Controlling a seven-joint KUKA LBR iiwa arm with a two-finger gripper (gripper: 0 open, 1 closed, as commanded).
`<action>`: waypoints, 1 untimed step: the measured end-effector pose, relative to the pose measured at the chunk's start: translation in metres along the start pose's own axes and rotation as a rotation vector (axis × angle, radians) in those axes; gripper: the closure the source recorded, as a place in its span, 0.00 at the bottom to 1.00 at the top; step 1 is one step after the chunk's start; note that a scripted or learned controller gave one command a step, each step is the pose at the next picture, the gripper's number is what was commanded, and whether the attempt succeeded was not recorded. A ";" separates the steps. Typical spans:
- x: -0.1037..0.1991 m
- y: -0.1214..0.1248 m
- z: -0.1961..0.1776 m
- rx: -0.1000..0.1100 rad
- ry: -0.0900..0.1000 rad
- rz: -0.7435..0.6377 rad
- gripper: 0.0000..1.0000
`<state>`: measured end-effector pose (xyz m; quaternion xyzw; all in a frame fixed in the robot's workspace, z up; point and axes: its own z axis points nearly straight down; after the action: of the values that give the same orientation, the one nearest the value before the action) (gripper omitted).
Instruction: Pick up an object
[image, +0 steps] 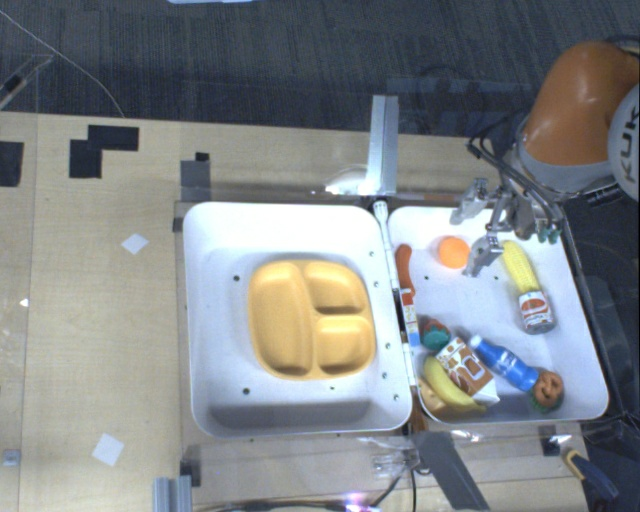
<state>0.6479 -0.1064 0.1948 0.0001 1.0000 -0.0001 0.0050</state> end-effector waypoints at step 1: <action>-0.012 -0.057 0.077 0.000 0.007 0.016 0.00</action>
<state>0.6612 -0.1636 0.1178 0.0083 1.0000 0.0000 0.0014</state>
